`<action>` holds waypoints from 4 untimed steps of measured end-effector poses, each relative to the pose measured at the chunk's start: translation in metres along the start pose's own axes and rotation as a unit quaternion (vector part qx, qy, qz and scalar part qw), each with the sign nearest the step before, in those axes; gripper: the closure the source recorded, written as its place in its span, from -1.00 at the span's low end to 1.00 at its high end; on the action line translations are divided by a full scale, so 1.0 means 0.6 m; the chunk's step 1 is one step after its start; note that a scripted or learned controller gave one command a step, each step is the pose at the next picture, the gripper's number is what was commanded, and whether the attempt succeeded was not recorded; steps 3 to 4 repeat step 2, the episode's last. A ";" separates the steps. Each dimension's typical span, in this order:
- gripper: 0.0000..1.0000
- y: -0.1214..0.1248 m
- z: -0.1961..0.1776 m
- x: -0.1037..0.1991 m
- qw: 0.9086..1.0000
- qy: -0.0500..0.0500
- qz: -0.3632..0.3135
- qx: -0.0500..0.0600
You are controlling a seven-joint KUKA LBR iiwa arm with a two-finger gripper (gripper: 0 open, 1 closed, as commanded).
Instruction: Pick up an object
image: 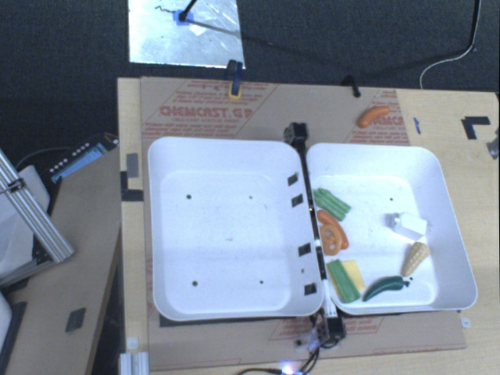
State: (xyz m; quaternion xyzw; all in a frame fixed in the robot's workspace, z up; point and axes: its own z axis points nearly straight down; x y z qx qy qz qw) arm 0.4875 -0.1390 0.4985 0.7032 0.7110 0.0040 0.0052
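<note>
Only a grey sliver of the hand (494,143) pokes in at the right edge, can't tell if it's clenched or released. The cone (415,258) lies in the right bin (449,209), well apart, below-left of it, long axis slanting lower-left to upper-right.

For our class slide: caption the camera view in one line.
Two white bins; the right one holds toy food, with a sausage lying outside on the bench.
</note>
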 end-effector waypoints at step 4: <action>1.00 0.120 0.186 0.216 1.000 0.000 0.005 0.005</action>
